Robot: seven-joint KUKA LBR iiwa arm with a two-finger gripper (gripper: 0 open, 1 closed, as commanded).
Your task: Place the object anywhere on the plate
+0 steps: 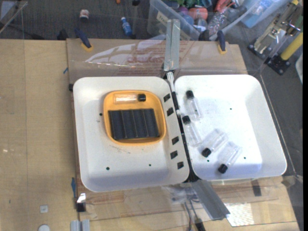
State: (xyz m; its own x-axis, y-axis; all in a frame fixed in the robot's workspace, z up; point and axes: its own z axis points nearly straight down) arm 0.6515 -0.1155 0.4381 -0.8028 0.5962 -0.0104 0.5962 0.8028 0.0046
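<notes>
The clear vial lies on the orange plate in the left bin; placement appears complete. Spare vials occupy the right bin. The state of the pincer cannot be told.

No text, label, brand, number or sign can be read anywhere here. The clear bottles in the right bin carry no lettering that can be made out, and the orange plate in the left bin is plain. Faint reddish marks on the clear sheet behind the bins are too blurred to read as words.
</notes>
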